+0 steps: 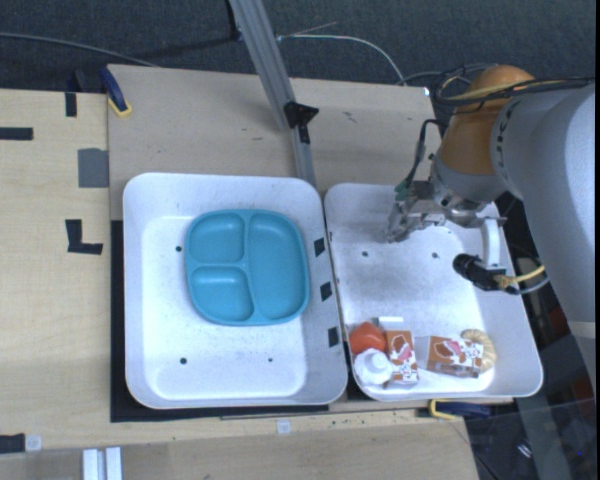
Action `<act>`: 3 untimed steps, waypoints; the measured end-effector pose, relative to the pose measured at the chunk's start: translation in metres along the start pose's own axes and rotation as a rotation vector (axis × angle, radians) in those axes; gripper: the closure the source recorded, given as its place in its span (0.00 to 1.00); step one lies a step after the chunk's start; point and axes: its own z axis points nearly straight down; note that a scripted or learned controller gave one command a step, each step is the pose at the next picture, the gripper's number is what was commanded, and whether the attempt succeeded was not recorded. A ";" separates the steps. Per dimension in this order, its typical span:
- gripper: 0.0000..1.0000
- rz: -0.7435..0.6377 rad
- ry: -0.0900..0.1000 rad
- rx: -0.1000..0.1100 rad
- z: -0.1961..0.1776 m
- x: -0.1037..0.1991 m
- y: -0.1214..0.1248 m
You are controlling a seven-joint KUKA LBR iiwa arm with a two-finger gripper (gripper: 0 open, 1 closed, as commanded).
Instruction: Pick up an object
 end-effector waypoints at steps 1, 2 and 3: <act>1.00 0.002 0.000 -0.007 -0.052 -0.005 0.010; 1.00 0.002 0.001 -0.006 -0.100 0.004 0.011; 1.00 0.003 0.001 -0.004 -0.119 0.004 0.011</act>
